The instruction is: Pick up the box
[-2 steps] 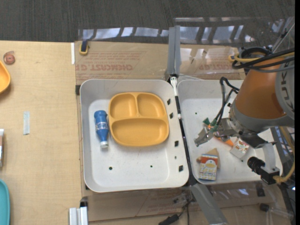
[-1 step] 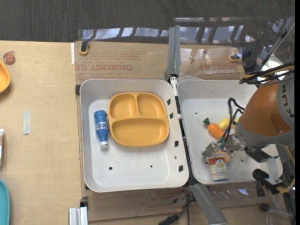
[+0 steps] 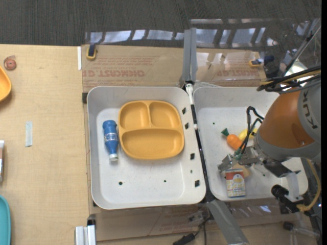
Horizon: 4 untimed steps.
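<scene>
Low over the right bin (image 3: pixel 214 111), the tool (image 3: pixel 234 161) sits directly above the box (image 3: pixel 235 184), touching or nearly touching its top end; whether it grips anything cannot be told. Just beyond lies a small orange toy carrot (image 3: pixel 232 139). Across the divider, the left bin (image 3: pixel 97 137) holds a yellow divided plate (image 3: pixel 151 129) and a blue bottle (image 3: pixel 110 138) beside it.

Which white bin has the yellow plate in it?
The left bin. It holds the yellow divided plate beside a blue bottle; the right bin holds the box.
</scene>
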Tool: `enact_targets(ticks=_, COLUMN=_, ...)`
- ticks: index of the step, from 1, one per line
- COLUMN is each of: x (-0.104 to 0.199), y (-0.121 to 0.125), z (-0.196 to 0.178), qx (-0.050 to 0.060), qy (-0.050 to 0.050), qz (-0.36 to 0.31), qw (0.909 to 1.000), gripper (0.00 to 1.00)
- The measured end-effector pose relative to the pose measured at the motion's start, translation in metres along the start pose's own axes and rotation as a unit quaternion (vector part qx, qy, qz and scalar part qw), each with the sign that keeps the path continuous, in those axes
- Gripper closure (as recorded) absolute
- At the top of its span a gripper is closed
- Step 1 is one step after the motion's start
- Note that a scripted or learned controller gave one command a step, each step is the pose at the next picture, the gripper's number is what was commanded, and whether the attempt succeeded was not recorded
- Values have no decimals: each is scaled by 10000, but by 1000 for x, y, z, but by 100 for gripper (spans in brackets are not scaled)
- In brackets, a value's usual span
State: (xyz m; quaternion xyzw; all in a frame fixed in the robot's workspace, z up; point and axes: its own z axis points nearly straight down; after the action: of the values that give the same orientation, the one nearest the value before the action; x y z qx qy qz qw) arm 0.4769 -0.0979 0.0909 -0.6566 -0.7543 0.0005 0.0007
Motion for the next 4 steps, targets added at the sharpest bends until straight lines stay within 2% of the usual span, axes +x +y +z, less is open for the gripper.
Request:
enact_targets(ticks=1, x=-1, y=0, z=-9, qx=2, qy=-2, qz=16, qw=10000, gripper=100)
enact_targets(ticks=2, x=-1, y=0, z=-9, qx=3, qy=-2, qz=16, qw=10000, gripper=0)
enact_targets(ticks=3, x=-5, y=-2, z=1, qx=11, qy=1, qz=889, qw=9960, gripper=0)
enact_targets(ticks=4, x=-5, y=-2, z=-7, qx=26, qy=2, qz=895, qw=9960, gripper=100)
